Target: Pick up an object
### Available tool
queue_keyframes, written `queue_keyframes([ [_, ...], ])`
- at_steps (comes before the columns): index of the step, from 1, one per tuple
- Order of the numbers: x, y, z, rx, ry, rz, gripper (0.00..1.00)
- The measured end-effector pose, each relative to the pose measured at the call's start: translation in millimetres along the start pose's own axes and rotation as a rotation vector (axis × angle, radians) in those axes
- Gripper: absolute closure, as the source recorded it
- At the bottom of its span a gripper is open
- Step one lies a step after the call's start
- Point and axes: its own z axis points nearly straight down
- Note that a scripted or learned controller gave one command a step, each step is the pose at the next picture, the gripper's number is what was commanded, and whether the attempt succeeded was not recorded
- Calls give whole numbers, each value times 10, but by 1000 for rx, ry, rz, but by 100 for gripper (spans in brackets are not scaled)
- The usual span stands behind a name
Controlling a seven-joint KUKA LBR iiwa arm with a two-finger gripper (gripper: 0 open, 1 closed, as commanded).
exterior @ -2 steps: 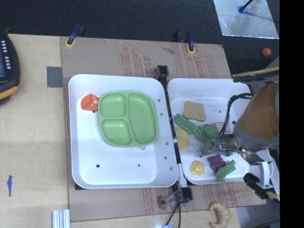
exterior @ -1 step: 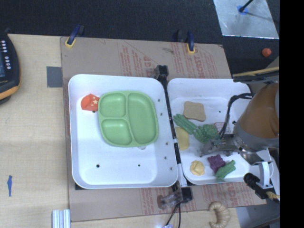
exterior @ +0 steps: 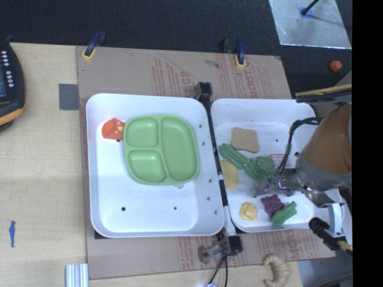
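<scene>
Bench: two bins [exterior: 96,160], one green plate [exterior: 161,149]

The arm [exterior: 328,145] runs off the right side, so only its wrist end with the orange band shows, and it covers the right bin's [exterior: 263,107] right wall. The pincer [exterior: 267,187] is too small and dark to read its fingers. A black device [exterior: 8,82] on the surface is cut off at the left edge.

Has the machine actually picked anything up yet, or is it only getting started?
Nothing looks lifted: the tan slab, green vegetables, yellow lump and purple piece all lie in the right bin. In hand: the end effector is low among them. Gripping and raising one remains.
</scene>
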Motion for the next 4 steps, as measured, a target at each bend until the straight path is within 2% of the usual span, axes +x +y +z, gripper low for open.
queue_keyframes([
  [1,-208,0,-1,-1,0,3,0],
  [2,-209,2,-104,-3,-3,1,100],
  [3,-208,1,-100,-2,-3,0,0],
  [4,-388,567,-8,-2,1,-2,0],
])
